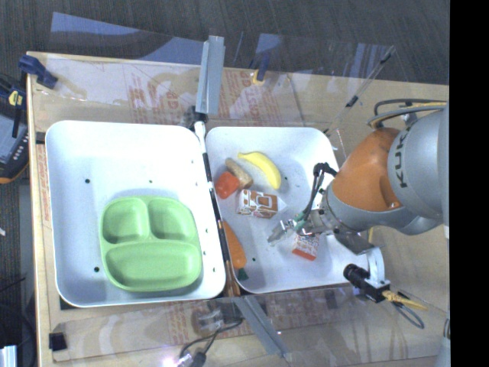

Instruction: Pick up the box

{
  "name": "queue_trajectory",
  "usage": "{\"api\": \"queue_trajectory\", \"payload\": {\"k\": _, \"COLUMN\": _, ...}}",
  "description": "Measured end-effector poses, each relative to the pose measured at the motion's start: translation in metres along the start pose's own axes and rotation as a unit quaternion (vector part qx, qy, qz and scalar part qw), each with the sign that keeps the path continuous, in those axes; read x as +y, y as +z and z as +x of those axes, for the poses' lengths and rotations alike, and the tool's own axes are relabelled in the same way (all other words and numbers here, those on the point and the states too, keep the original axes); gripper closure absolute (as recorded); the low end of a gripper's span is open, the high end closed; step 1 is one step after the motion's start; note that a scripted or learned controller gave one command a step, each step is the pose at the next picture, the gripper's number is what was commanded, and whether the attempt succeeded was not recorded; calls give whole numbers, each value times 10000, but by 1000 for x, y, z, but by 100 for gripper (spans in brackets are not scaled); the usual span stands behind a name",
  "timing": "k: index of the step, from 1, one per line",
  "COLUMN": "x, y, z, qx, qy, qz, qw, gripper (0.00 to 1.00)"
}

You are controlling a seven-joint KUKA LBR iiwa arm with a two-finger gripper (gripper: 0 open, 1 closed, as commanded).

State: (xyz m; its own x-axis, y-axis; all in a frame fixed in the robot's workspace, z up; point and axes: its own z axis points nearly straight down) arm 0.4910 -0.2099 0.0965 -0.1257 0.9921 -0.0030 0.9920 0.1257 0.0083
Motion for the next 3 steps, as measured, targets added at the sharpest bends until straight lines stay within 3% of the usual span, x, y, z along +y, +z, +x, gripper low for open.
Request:
{"api": "queue_trajectory", "payload": {"k": 1, "x": 1, "y": -11, "z": -3, "qx": -30, "qy": -18, "qz": -8, "qw": 10000, "gripper": 100}}
{"api": "queue_trajectory", "payload": {"k": 2, "x": 1, "y": -11, "z": -2, "qx": -32, "qy": -21, "qz": -9, "qw": 10000, "gripper": 0}}
{"api": "queue_trajectory", "payload": {"k": 3, "x": 2, "y": -21, "z": -3, "qx": -46, "qy": -56, "qz": -7, "qw": 10000, "gripper": 100}}
